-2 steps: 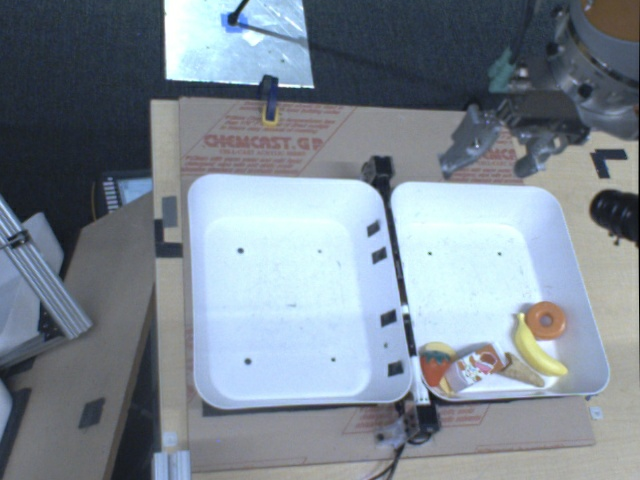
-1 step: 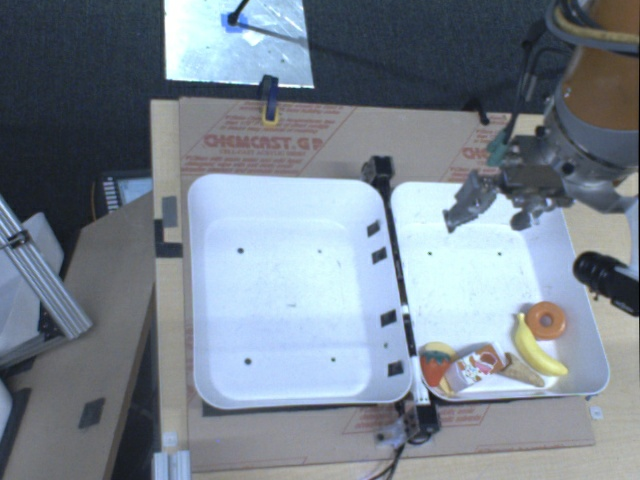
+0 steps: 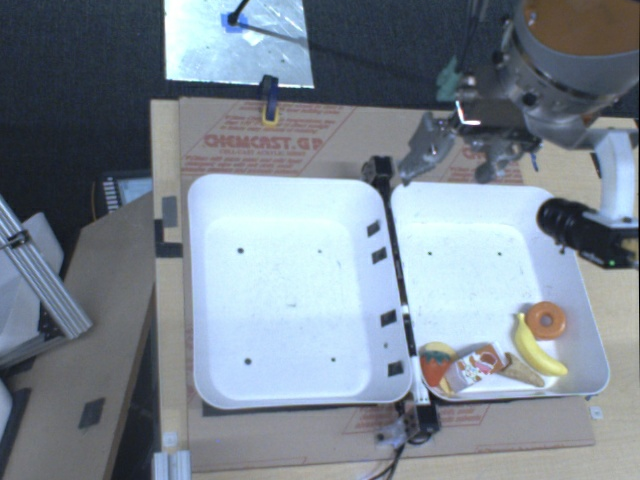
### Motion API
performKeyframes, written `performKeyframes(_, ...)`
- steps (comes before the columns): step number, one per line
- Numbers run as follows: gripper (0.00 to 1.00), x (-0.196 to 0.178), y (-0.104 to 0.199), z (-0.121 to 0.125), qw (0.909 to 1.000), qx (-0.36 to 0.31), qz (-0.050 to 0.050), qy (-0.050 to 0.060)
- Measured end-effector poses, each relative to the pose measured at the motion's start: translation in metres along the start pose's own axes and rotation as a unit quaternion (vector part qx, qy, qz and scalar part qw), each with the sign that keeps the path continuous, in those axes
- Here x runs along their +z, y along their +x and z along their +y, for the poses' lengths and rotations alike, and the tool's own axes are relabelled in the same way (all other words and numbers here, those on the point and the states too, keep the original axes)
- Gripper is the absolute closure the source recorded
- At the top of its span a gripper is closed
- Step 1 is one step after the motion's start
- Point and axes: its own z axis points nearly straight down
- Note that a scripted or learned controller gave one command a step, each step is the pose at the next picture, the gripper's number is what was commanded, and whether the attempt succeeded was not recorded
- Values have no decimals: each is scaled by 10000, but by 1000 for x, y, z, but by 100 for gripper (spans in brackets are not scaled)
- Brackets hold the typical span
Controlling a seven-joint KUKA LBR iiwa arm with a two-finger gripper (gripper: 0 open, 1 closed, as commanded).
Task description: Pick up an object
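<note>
Nearest my camera, right bin [image 3: 560, 268], front corner: banana [image 3: 539, 350], long axis running from upper left to lower right; orange ring [image 3: 546, 319] touching it; red-white packet [image 3: 474, 366]; orange fruit [image 3: 436, 362]; cone [image 3: 522, 371]. Tool [image 3: 455, 153] above back rim, well apart; I cannot tell its opening.
</note>
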Motion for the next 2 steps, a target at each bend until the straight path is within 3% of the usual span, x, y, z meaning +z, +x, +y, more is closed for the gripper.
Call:
performKeyframes(1,0,30,-22,0,10000,62,-25,49)
performKeyframes(2,0,263,-41,-5,9999,61,-36,124)
